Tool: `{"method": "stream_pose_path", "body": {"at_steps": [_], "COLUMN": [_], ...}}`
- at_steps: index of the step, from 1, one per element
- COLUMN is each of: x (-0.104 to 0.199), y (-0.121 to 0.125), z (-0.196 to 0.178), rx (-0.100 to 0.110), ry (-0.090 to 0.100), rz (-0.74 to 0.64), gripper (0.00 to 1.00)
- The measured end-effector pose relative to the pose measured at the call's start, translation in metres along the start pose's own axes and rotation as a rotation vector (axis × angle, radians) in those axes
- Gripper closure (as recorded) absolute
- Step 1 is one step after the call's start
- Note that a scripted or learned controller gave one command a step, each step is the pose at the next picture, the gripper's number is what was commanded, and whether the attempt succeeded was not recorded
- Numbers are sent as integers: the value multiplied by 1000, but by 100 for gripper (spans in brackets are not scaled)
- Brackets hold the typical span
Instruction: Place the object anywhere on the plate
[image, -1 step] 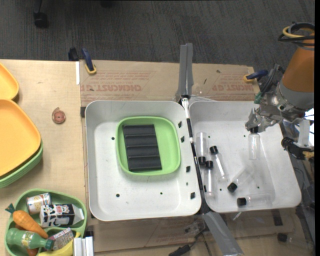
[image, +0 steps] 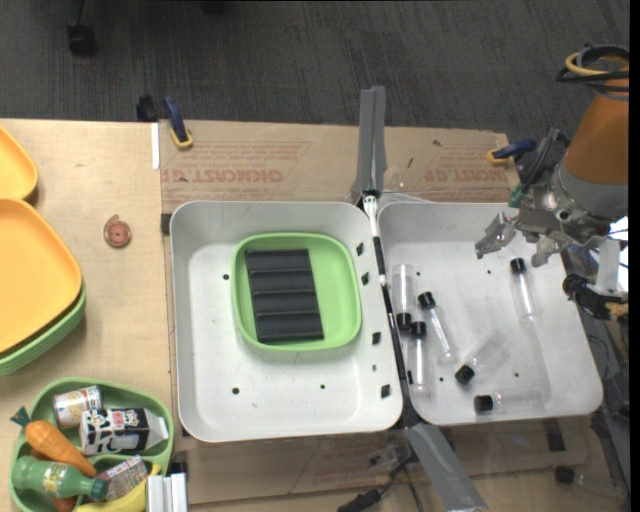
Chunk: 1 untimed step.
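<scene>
Nearest me, at the front of the tabletop, sits a green bowl of toy food, with yellow plates stacked off to the left; none of that looks to be part of the job.

Further in, the two white bins lie side by side. The left bin carries the green plate, a rounded square with a dark ribbed block lying lengthwise on it. The right bin holds a scatter of clear tubes with black caps: two lying close along its left wall, one angled near the middle, some loose caps toward the front, and one tube further back on the right side, its long axis running roughly near-to-far with the black cap at the far end.

That last tube is the one I'd judge to be the object in play. It lies just below and slightly left of the end effector, so a short drop would meet it. The plate is then a long carry leftward across the divider.

At the back right, the arm comes in from the right, its orange band above the wrist, bent down over the far right corner of the right bin. The end effector's fingers are spread apart with nothing between them.
</scene>
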<state>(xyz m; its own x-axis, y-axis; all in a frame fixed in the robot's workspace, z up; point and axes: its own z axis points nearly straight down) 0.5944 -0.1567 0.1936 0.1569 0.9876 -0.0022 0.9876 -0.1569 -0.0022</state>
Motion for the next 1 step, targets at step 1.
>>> {"method": "stream_pose_path", "body": {"at_steps": [1], "x": [-60], "y": [0], "z": [-65], "rx": [-1], "ry": [0], "rz": [165], "gripper": [0]}}
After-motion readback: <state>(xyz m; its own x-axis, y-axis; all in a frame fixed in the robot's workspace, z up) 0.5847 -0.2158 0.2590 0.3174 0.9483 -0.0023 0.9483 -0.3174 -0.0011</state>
